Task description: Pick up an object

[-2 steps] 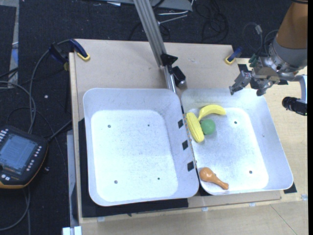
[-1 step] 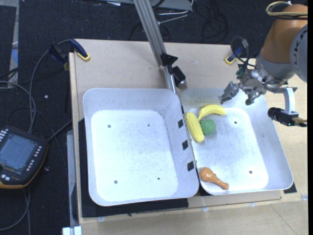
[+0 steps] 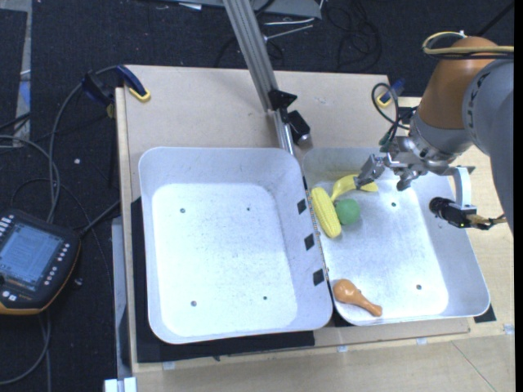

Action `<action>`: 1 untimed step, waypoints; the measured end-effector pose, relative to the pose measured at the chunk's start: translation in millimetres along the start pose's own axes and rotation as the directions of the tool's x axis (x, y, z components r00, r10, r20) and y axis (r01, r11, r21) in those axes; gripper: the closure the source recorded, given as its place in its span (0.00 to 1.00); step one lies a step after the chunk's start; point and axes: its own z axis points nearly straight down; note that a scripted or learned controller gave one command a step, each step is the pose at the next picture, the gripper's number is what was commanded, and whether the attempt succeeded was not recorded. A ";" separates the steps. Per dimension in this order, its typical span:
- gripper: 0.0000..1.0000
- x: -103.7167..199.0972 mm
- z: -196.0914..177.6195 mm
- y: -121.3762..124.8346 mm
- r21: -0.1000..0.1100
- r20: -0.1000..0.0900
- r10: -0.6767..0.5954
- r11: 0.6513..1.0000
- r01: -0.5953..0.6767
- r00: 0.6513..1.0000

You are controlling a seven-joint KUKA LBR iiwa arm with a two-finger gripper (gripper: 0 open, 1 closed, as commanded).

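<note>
- The orange toy (image 3: 357, 296) lies closest to us, at the front of the right bin (image 3: 433, 292). It is shaped like a small gourd or carrot, and it sits near the wall by the left bin (image 3: 155, 219).
- A bit farther back, the yellow corn (image 3: 325, 211) lies along that same wall. A green ball (image 3: 349, 211) touches its right side.
- Just behind those two is a yellow banana (image 3: 350, 185). It is bent, and one end points toward the gripper.
- The gripper (image 3: 391, 172) is at the back of the right bin, right by the banana's far end. Its two fingers look spread a little apart, with nothing between them. It holds no toy.
- The grey arm (image 3: 466, 96) with its orange band reaches in from the right, behind the gripper.
- I think the banana is the easiest thing to pick, since it is closest to the fingers.
- To do it well, the fingers should go one on each side of the banana's thin middle, then squeeze, then lift straight up.
- Watch out for the corn and ball. They crowd close, so a finger could bump them and push the banana away.
</note>
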 end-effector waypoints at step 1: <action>0.00 0.6 40.2 -0.7 -0.002 0.001 0.000 1.000 0.000 1.000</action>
